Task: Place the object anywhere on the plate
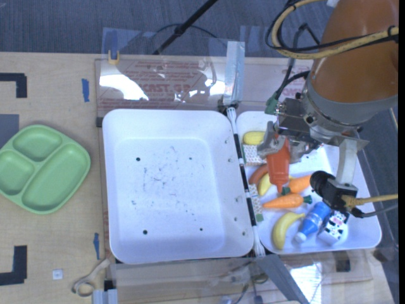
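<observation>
While the gripper [278, 149] is hanging over the right bin [370, 230], a red-orange object [278, 166] is sitting between its fingers, pinched at its upper end.

That object is hanging upright, its lower end reaching down among the toy food, well apart from the green divided plate [43, 168], which is lying at nine o'clock beyond the left bin [171, 182]. Just below it, at six o'clock, two carrots [285, 201] are lying; at five o'clock a blue bottle [313, 220] is leaning beside a yellow banana [285, 228]. At ten o'clock a yellow lemon [253, 138] is resting near the bin wall.
</observation>
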`<state>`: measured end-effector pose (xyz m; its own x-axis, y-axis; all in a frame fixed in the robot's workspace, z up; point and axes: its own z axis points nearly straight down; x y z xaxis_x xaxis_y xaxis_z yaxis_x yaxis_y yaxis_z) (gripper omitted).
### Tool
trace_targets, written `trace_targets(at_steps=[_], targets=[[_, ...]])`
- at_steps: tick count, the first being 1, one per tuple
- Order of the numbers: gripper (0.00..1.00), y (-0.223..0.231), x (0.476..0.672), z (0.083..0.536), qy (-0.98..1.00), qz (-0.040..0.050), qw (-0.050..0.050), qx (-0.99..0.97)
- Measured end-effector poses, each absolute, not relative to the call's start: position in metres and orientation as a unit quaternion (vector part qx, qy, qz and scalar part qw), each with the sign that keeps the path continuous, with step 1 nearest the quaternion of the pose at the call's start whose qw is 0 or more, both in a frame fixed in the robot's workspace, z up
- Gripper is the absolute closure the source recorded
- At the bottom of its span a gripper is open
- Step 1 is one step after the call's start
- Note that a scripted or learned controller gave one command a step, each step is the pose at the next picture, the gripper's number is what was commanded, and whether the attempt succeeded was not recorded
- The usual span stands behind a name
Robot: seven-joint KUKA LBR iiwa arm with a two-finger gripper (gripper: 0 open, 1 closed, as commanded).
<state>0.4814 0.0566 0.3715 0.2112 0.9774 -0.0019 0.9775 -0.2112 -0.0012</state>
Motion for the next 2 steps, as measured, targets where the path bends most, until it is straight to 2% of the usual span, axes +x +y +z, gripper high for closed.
trace_targets(at_steps=[1,2], targets=[[1.00,0.038,0.504,0.361,0.679,-0.0003,0.000,0.734],[1.00,0.039,0.505,0.371,0.680,0.0001,0.001,0.733]])
